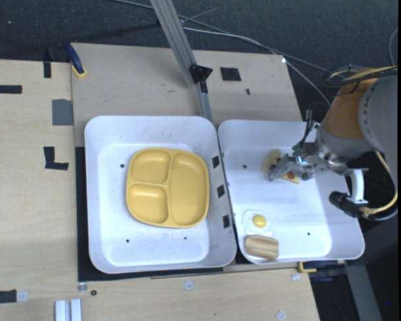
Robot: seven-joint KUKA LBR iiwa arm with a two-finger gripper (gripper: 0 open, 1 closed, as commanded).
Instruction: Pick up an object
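My gripper (279,171) reaches in from the right and sits low over the upper middle of the right bin (321,243). A small yellowish object (274,158) lies right at its tip, touching or just above it. A small red piece (293,177) peeks out under the gripper body. I cannot tell whether either is held. At the bin's front left corner lie a toy fried egg (258,221) and a tan bread roll (261,247).
The left bin (107,179) holds a yellow divided plate (168,186). A grey pole (179,42) slants down to the bins' back edge. Black cables and a connector (347,202) hang at the arm's wrist over the right bin's right rim.
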